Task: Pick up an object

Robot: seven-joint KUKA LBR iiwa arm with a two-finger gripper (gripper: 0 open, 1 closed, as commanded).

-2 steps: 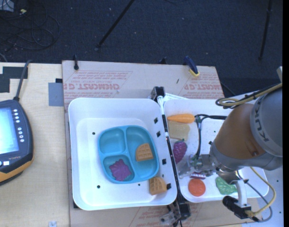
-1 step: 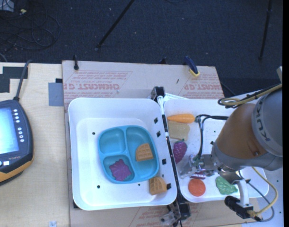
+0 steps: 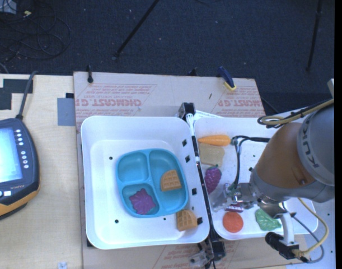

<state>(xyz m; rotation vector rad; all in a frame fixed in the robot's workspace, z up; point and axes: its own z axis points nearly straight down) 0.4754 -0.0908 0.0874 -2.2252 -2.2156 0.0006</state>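
The gripper hangs low in the right bin, near the bin's front edge, and whether it is open or closed cannot be told, because the wrist and its cables cover it from above. No object is seen held in it. The nearest candidates lie close around it: a round red-orange piece just in front of it, a green piece beside that toward the front right corner, and a purple grape bunch just behind it by the bin's left wall. An orange carrot lies at the back edge, well apart.

To do the pick well, the arm should probably choose one piece only, the red-orange one seems easiest, and come straight down with the piece in the middle. The wall and the green piece are near, so a sideways approach may push things away.
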